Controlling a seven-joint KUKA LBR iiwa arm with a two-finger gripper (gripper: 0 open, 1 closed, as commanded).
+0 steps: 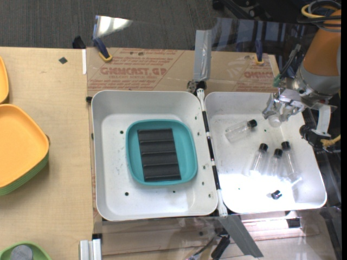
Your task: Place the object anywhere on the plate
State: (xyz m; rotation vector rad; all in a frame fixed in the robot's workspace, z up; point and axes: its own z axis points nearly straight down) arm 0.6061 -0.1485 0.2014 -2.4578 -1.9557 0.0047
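A teal plate (161, 151) with a dark ridged insert lies in the left white bin (108, 145). Several clear vials with black caps lie in the right white bin (233, 188). One vial (239, 129) is near the bin's upper left. Three more (258, 159), (277, 162), (289, 160) lie side by side lower down. A small loose black cap (276, 194) sits near the front edge. My gripper (277, 110) hangs over the right bin's upper right part, above and to the right of the vials. A pale blur sits under its tip; I cannot make out what it is.
Stacked orange plates (19, 145) lie on the wooden bench to the left of the bins. A cardboard sheet (141, 69) lies behind the bins. The arm's grey body and orange band (322, 53) stand over the right bin's far right corner.
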